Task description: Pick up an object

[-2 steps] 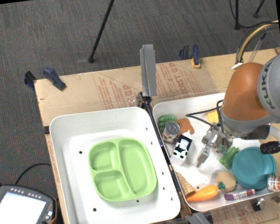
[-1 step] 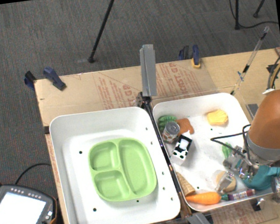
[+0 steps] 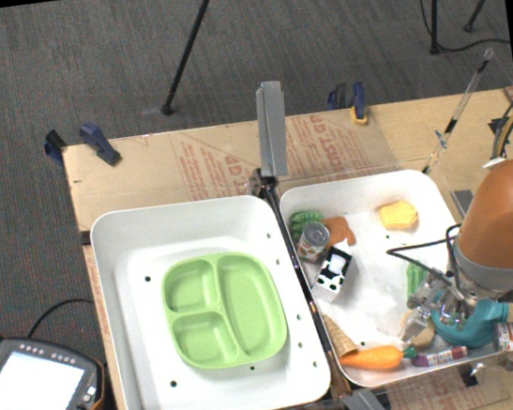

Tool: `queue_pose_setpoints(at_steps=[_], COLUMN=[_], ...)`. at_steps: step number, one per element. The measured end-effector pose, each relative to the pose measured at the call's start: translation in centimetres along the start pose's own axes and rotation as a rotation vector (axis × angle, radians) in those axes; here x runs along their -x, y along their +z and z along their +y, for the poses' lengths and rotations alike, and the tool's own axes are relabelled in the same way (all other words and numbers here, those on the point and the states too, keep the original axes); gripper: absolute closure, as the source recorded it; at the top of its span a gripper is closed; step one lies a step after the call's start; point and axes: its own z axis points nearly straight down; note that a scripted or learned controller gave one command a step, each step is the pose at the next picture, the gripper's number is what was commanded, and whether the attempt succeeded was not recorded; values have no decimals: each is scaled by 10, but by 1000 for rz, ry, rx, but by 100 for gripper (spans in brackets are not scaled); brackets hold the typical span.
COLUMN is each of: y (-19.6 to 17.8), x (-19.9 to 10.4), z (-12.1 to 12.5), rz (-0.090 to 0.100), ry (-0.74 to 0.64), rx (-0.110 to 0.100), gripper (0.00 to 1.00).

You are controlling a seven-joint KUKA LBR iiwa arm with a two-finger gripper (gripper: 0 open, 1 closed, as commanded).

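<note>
Camera view, orange carrot [image 3: 376, 358] (green-topped), teal toy [image 3: 477, 322]

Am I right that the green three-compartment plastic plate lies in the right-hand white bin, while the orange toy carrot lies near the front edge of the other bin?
Not quite: the camera view shows the green three-compartment plastic plate in the left-hand white bin, not the right-hand one. The orange toy carrot does lie near the front edge of the other bin.

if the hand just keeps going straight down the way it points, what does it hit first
Probably the teal toy in the right bin, directly under the hand; depth is hard to judge from this slanted view, so it may already touch.
</note>
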Motion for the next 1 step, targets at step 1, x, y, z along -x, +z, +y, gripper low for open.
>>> queue_pose_setpoints(at_steps=[1], y=[10], x=[-30], z=[34], rz=[2], ry=[70], rx=[-2], gripper=[100])
